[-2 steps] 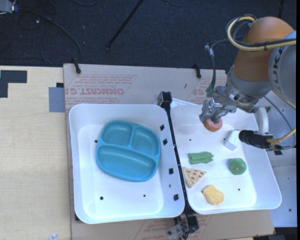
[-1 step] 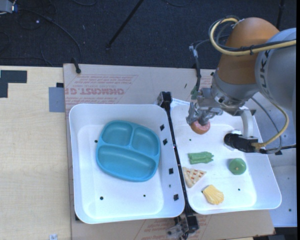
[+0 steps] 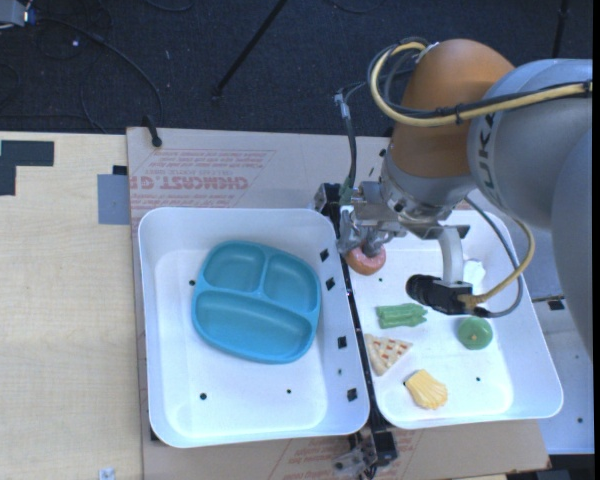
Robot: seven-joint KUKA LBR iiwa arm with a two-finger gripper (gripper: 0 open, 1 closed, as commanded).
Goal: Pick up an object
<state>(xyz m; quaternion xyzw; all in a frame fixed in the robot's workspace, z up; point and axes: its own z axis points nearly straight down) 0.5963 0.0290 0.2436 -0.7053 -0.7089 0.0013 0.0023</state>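
Pink round toy [image 3: 366, 260] lies in the upper left corner of the right bin [image 3: 505, 388], close against the bin's left wall and near its top wall. The gripper [image 3: 365, 240] is directly above it, at or almost at its upper edge. Whether the gripper is apart or together cannot be told from this angle, and no grasp on the toy is visible.

Open room: the two walls shut in the toy on its left and top. Bare bin floor lies to its right and below it.

Other things in the right bin, going outward:
- A green flat piece [image 3: 401, 315] lies below and right of the toy, apart from it.
- A tan triangular wafer [image 3: 388, 352] lies lower, near the left wall.
- A green ball [image 3: 474, 333] lies toward the right side.
- A yellow piece [image 3: 426, 390] lies near the bottom edge.

The arm [image 3: 545, 158] covers the upper right part of this bin.

The left bin [image 3: 170, 268], at centre frame, holds a blue divided plate [image 3: 257, 300], with bare floor all around it.
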